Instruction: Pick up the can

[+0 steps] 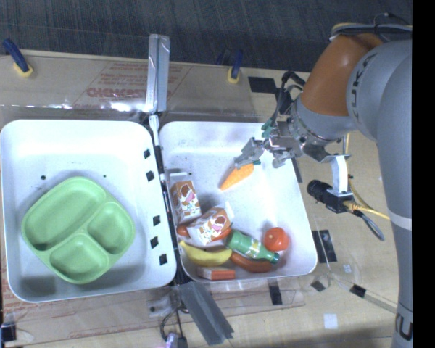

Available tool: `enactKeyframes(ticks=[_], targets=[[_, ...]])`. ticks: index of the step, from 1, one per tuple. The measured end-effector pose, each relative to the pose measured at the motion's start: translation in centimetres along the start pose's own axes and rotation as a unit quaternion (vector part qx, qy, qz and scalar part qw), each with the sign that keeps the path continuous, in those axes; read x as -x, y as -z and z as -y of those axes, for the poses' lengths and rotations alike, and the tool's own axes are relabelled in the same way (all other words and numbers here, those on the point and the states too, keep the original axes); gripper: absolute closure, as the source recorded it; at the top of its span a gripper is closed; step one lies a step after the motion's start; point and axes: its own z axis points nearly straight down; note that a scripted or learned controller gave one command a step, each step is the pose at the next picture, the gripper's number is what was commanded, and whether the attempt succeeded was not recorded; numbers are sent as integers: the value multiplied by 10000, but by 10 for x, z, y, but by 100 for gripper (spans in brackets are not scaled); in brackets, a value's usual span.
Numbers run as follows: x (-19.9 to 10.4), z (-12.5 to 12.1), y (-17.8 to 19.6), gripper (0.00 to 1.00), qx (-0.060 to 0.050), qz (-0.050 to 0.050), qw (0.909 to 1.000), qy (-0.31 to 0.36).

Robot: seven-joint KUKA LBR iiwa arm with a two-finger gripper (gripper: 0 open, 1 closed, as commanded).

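My gripper hangs with jaws apart and nothing between them, just above the carrot in the right bin. The can, as best I can tell, lies by the bin's left wall. Likely rigid, light and slick; grip it across the body.

Legible text: none. Red lettering on the table behind the left bin, mirrored and too blurred to read.

sausage half under bottle, banana under packet
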Motion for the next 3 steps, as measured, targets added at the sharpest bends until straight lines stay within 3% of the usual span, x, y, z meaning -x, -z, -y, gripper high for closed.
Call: enactKeyframes(ticks=[1, 2, 3], targets=[[-20, 51, -48, 0, -10, -4, 9925, -1219], [-51, 19, -119, 0, 5, 3, 9985, -543], [11, -35, -118, 0, 13, -1, 9983, -589]])
